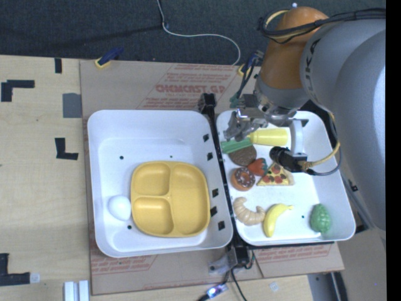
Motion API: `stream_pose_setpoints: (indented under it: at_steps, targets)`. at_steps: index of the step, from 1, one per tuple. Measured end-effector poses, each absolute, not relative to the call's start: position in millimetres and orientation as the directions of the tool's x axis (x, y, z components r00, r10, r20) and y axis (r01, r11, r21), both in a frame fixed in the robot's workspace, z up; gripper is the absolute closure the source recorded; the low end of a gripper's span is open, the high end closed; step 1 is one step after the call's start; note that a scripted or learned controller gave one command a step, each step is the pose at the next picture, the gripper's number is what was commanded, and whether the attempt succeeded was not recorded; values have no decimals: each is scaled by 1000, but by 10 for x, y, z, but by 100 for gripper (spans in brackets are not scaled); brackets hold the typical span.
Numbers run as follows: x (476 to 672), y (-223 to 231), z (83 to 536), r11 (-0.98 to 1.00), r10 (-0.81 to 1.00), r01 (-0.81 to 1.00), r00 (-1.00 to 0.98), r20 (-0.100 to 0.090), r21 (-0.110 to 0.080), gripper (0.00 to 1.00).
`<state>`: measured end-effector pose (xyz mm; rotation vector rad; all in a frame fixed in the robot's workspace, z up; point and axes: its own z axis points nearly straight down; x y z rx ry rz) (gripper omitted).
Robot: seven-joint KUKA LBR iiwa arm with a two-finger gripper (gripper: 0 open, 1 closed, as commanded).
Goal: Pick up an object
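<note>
The right bin [343, 190] holds several toy foods. A pale yellow block [270, 136] lies at its back, beside a green flat piece [236, 146] and a brown round piece [244, 157]. In front lie a red piece [257, 167], a donut [242, 179] and a pizza slice [276, 178]. A croissant [249, 212], a banana [274, 218] and a green leafy piece [321, 219] sit near the front rim. My gripper [240, 129] is low at the bin's back left corner, just above the green flat piece and left of the yellow block.
The left bin [100, 125] holds a yellow divided plate [170, 198] with a white egg [119, 207] at its left. The bulky grey arm [338, 74] with its orange band covers the right bin's back right. A dark divider [216, 168] separates the bins.
</note>
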<state>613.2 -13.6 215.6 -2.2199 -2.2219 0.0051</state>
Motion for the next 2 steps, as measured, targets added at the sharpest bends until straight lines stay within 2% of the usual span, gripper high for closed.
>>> stream_pose_setpoints:
  at_steps: [1,2]
  targets:
    - [6204,-250,2273,1,1000,1000,-1,-1,0,100]
    - [6149,-142,2332,2,1000,1000,-2,0,-2,100]
